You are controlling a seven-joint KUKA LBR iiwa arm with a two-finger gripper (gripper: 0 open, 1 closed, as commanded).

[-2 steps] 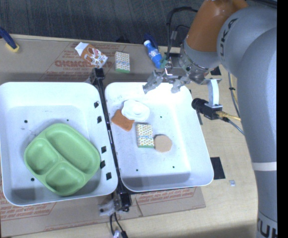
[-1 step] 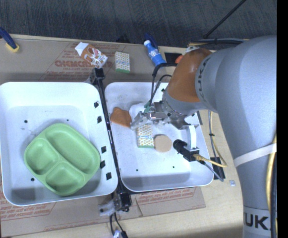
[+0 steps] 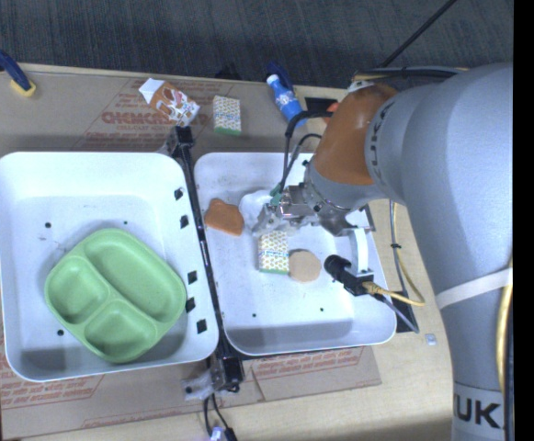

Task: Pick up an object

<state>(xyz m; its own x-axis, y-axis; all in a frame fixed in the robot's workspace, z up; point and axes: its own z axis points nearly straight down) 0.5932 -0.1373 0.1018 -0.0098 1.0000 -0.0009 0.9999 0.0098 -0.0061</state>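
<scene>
- Tool (image 3: 278, 213): low over the right bin (image 3: 294, 338), above the upper middle of its floor. The grey arm (image 3: 450, 154) with its orange band (image 3: 349, 141) covers the bin's upper right corner. Cannot tell whether the tool is released or clenched; nothing seen grasped in it.
- Right bin, contents, all near the tool:
- Patterned packet (image 3: 273, 251), green and white print, lying flat just below the tool in the view.
- Round tan piece (image 3: 304, 265), below the tool and a little to the view's right, touching the packet's edge.
- Orange-brown chunk (image 3: 223, 217), level with the tool on the view's left, close to the bin's left wall, apart from the packet.
- Left bin (image 3: 28, 209), well to the view's left of the tool: one green divided plate (image 3: 115, 292) with three compartments, lying flat in the lower half.
- On the tabletop (image 3: 404, 384), outside the bins, beyond the tool toward the top of the view: a blue marker-like tube (image 3: 283, 96) nearest, then a small patterned block (image 3: 226, 115), then an orange and white snack wrapper (image 3: 168, 102).
- Far upper left corner, well apart from the tool: a blue and yellow clip (image 3: 14, 72).
</scene>
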